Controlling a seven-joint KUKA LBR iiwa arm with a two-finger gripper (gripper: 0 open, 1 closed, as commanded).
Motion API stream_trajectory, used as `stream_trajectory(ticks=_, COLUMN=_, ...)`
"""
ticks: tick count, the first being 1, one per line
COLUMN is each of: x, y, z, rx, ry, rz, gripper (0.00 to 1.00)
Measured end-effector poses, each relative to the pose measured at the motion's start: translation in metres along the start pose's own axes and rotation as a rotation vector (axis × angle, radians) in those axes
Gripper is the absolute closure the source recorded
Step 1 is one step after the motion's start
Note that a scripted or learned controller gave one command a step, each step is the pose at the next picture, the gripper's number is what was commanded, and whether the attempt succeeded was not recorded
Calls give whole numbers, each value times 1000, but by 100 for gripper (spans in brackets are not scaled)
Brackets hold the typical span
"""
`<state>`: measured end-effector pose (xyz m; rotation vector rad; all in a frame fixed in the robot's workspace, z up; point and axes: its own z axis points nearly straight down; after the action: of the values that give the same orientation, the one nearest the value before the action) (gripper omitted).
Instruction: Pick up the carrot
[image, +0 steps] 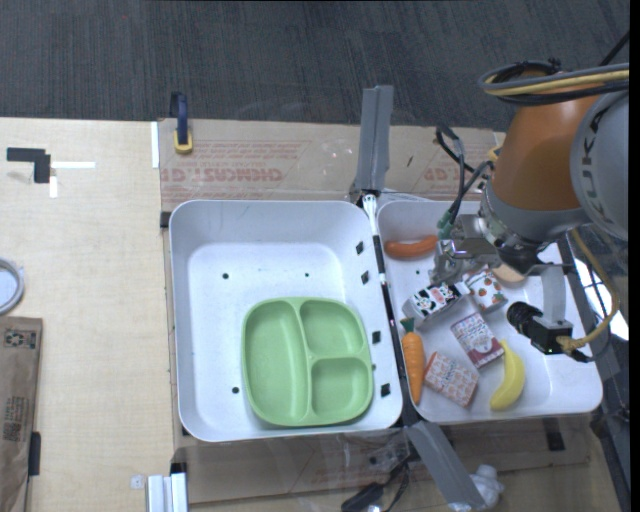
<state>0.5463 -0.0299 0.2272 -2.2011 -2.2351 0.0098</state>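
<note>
One carrot (413, 364) in the scene, lying roughly lengthwise along the left wall of the right bin (575, 400), green top toward 12 o'clock, tip toward 6 o'clock. It rests on the bin floor, so nothing of the pick reads as done yet.

Neighbours: patterned snack packet (451, 379) just beside it at 3 o'clock. Cow-print carton (436, 299) near its top end at about 1 o'clock. Red-and-white packet (477, 338) at 2 o'clock, further in. Banana (509, 379) well to 3 o'clock. Orange-red sausage-like item (411, 246) at 12 o'clock, near the bin's far wall.

Gripper (452, 262) sits above the far part of the right bin, at about 1 o'clock from the carrot and apart from it, over the carton area. Jaw opening cannot be told from this angle; nothing visibly held.

Left bin (200, 300) holds a green divided plate (308, 361) at 9 o'clock from the carrot.

Judgement: task at approach stage. Left to do: travel toward 7 o'clock, descend, close, lift.
</note>
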Motion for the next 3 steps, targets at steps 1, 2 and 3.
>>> stream_trajectory(ticks=1, x=-72, y=-47, z=-12, rx=-1, ry=1, rz=-236, gripper=100)
stream_trajectory(ticks=2, x=-47, y=-31, z=-63, rx=-2, ry=-1, rz=-191, gripper=100)
stream_trajectory(ticks=3, x=-65, y=-62, z=-124, rx=-3, ry=-1, rz=-194, gripper=100)
